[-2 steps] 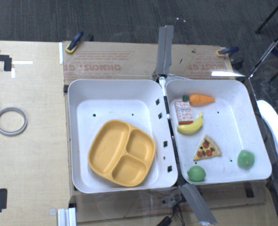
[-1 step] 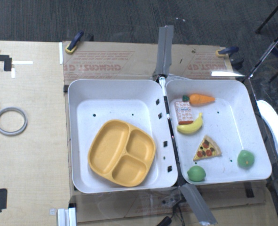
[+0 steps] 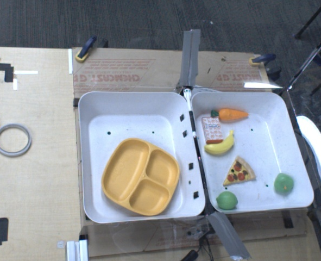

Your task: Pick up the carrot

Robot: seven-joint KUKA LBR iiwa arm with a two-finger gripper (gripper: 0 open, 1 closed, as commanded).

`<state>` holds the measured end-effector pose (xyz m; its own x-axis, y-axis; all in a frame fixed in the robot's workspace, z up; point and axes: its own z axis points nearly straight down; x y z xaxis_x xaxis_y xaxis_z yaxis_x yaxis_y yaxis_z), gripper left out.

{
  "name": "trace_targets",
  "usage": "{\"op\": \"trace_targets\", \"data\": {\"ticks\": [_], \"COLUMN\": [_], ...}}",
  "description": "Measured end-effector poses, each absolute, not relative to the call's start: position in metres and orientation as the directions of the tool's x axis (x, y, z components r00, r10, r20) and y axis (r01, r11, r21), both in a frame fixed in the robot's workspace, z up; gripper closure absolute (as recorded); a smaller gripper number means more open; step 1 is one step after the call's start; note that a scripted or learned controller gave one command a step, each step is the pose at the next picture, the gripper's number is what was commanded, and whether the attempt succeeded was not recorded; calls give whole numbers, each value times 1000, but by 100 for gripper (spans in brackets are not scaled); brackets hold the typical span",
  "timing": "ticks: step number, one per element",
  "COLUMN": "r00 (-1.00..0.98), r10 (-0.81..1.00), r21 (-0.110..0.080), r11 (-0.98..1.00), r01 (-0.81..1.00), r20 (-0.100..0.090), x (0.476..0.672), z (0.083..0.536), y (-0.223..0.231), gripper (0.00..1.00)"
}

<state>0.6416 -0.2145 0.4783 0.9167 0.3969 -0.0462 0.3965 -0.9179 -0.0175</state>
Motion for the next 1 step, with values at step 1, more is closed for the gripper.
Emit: {"op": "trace_targets", "data": {"ticks": [1], "r00": [914], "r10": [402], "r21": [-20], "r11": [-916], "r01": [401], "r20": [-52], "x": [643], "z": [484], "y": [-213], "gripper": [100]}}
